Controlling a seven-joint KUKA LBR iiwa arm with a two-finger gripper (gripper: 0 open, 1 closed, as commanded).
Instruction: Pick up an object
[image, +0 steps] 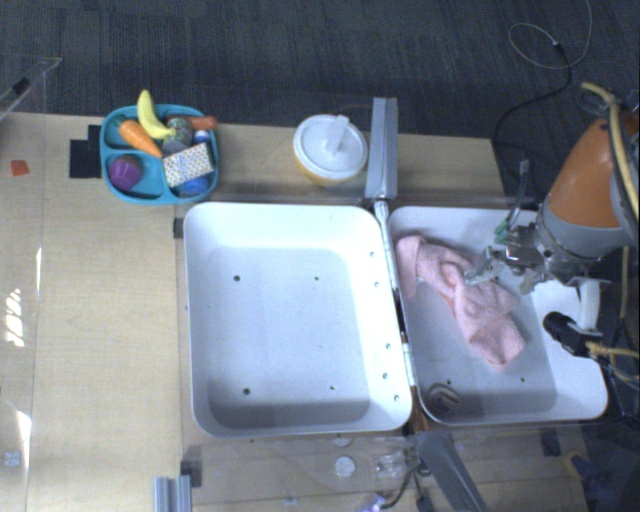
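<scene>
While the arm reaches in from the right, its gripper (497, 268) sits low over the right bin (580, 400), right at the upper edge of a crumpled pink cloth (462, 296). That cloth lies in the left and middle part of this bin, running from the far left corner toward the near middle, and it looks like the obvious thing to pick. Whether the gripper is released or clenched I cannot tell (the metal parts blur against the cloth folds), so no grasp can be claimed. A small dark object (443, 399) rests near the bin's near left corner. The left bin (210, 300) stands just beside it. Far off on the bench (90, 330) sit a blue tray of toy food (158, 152) and a white lidded cup (331, 148), well apart from the work, likely kept out of reach
</scene>
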